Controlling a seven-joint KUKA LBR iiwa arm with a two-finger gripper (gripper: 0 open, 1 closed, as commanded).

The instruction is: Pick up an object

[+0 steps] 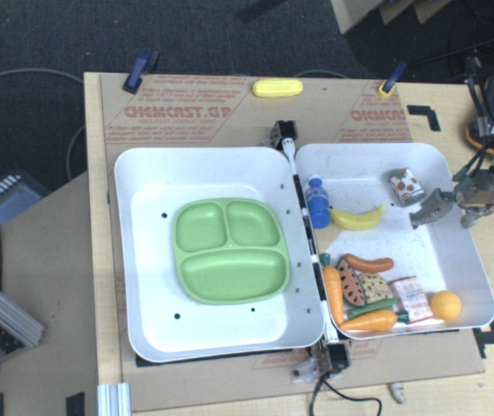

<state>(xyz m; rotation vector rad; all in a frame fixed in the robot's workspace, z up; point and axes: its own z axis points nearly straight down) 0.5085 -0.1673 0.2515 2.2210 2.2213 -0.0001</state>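
Partly cut off, hand (435,208) over right bin (468,258) rim; grip state unclear.

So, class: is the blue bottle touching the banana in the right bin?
Touching. The camera view shows the banana's left tip meeting the blue bottle's side, with no white bin floor between them.

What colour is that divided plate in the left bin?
Light green. The divided plate shows plainly in the camera view.
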